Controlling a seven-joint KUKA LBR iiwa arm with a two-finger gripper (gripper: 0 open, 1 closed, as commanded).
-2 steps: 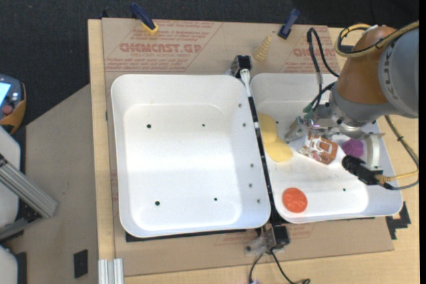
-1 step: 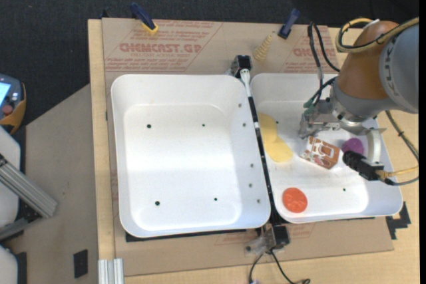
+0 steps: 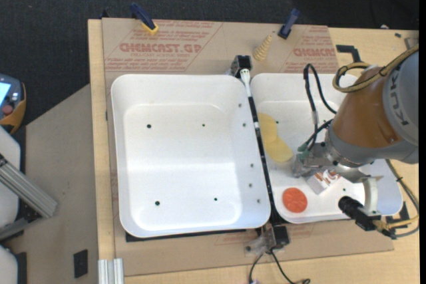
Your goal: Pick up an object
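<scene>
Gripper (image 3: 304, 166) (low) beside yellow object (image 3: 275, 141)

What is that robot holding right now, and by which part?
It cannot be told. The end effector is low in the right bin, beside a yellow object and above an orange ball, with nothing seen in its grip.

Camera: one fixed overhead view, slanted.
It looks down on the bench (image 3: 200, 43) from some height, taking in the left bin (image 3: 133, 209), the right bin (image 3: 279, 86), every bench edge and dark floor beyond; the arm (image 3: 373, 123) enters from the right.
</scene>
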